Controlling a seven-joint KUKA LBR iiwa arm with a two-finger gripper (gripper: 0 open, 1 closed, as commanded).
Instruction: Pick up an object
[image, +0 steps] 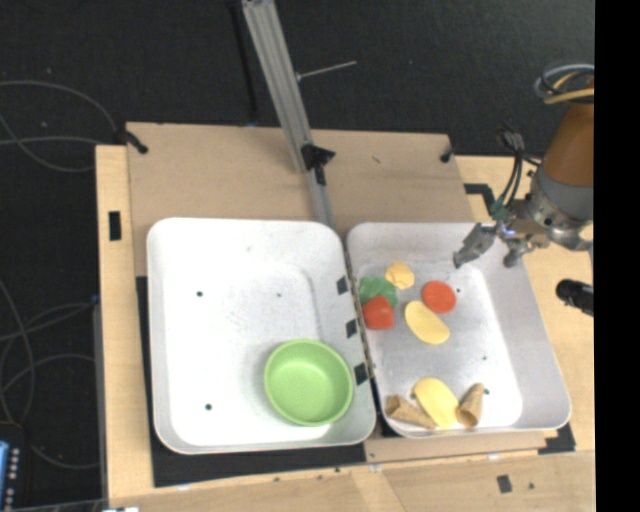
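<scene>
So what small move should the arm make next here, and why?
Probably move the gripper left and down toward the red ball. The gripper hangs over the upper right corner of the right bin with nothing between its fingers, and the ball lies nearest it, apart from the yellow pieces beside it.

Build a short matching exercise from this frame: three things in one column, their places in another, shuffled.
Things:
1. green bowl
2. gripper
3. red ball

Places:
A. above the right bin's upper right corner
B. front part of the left bin
C. upper middle of the right bin, beside yellow pieces

Pairs: 1-B, 2-A, 3-C
</scene>
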